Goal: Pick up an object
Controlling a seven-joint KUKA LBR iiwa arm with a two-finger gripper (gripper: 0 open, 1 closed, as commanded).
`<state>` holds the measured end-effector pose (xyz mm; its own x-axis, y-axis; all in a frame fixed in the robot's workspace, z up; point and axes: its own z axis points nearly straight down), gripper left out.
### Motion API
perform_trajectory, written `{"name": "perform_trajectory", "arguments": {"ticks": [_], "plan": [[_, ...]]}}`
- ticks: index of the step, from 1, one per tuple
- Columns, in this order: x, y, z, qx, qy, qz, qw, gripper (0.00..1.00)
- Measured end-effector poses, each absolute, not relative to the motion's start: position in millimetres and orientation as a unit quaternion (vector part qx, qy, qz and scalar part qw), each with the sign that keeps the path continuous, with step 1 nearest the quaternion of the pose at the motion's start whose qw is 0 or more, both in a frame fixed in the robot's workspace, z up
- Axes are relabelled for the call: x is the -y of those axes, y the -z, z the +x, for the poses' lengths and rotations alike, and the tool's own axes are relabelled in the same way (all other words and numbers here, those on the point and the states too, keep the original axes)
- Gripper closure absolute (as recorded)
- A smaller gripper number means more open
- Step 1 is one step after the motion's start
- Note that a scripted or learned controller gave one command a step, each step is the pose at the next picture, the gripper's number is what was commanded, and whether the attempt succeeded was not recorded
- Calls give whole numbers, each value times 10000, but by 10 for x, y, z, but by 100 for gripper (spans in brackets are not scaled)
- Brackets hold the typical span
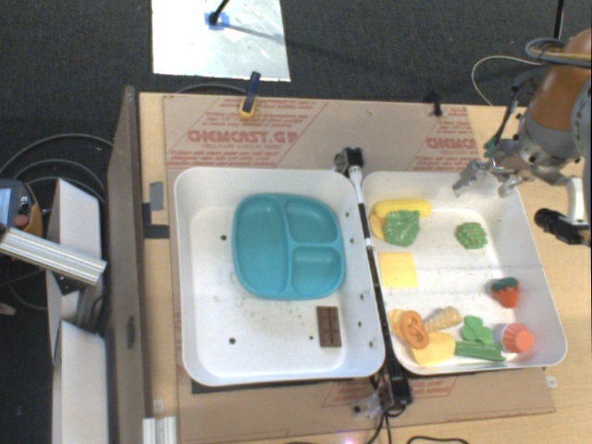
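Cardboard [277, 132] covers the surface under two bins. Left bin [199, 276]: teal plate [287, 246] at centre, brown block [328, 326] near its front edge. Right bin [541, 276]: toy foods, including a yellow square [399, 269]. Gripper [488, 178] hovers over its far-right corner, fingers apart, holding nothing.

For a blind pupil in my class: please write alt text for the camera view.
The gripper hovers over the far edge of the right bin, which holds toy foods, including a yellow square and a strawberry. The left bin holds a teal divided plate and a brown block.
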<state>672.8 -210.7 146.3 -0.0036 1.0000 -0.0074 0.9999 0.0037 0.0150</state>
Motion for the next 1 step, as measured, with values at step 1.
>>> {"name": "perform_trajectory", "arguments": {"ticks": [1], "plan": [[1721,-978,6394,-7090,-3,7052,5,0]]}}
